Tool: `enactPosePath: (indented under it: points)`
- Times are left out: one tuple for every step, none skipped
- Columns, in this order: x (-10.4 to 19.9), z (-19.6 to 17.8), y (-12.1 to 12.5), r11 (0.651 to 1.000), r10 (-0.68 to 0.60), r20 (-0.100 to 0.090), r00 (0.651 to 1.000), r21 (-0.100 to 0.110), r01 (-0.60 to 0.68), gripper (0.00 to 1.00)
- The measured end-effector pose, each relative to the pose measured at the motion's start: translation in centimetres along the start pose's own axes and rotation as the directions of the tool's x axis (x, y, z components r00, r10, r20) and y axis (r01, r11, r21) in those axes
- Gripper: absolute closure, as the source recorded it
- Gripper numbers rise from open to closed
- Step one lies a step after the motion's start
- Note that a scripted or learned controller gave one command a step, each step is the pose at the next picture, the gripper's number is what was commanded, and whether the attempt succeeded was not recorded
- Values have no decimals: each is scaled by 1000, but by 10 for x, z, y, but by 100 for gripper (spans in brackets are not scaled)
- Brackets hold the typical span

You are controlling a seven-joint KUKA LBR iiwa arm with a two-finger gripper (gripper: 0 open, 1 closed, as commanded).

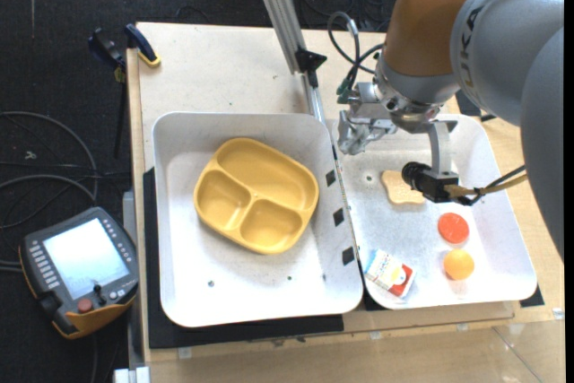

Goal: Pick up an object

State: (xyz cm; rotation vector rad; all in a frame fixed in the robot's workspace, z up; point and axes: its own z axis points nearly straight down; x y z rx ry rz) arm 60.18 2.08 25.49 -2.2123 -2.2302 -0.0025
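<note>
In the left bin [179, 282] you have a yellow divided plate [257, 194] lying near the middle. In the right bin [511, 229], the gripper [359, 134] hangs over the far left corner, fingers slightly spread with nothing between them. So the pick is not yet made: the tan cracker-shaped toy [396, 187], red disc [453, 228], orange ball [458, 265] and small carton [389, 273] all lie untouched toward the near edge.

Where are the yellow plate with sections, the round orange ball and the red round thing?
yellow sectioned plate [256, 194], camera view, centre divider.
round orange ball [458, 265], camera view, its middle.
red round disc [453, 228], camera view, top face.
</note>
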Motion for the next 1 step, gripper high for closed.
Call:
enactPosePath:
  points:
    - [48, -2, 26, 1000, 2, 0, 1000, -3, -2, 100]
